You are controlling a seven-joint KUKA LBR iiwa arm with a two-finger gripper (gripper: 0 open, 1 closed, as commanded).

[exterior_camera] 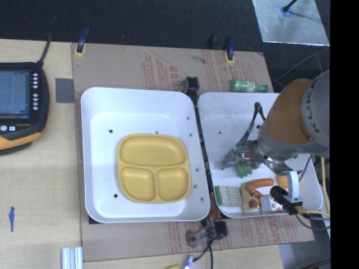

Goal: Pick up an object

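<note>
Apparently mid-reach, nothing lifted yet.
Tool sits low in the right bin, by the green piece; whether it grips, I cannot tell. Sausage at five o'clock.

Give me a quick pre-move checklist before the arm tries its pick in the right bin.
1. End effector over the right bin: ok.
2. Green item right beneath it: ok.
3. Item between the fingers: cannot tell.
4. Sausage and patterned card lying apart from the end effector: ok.
5. Yellow tray sits in the left bin, out of the way: ok.
</note>
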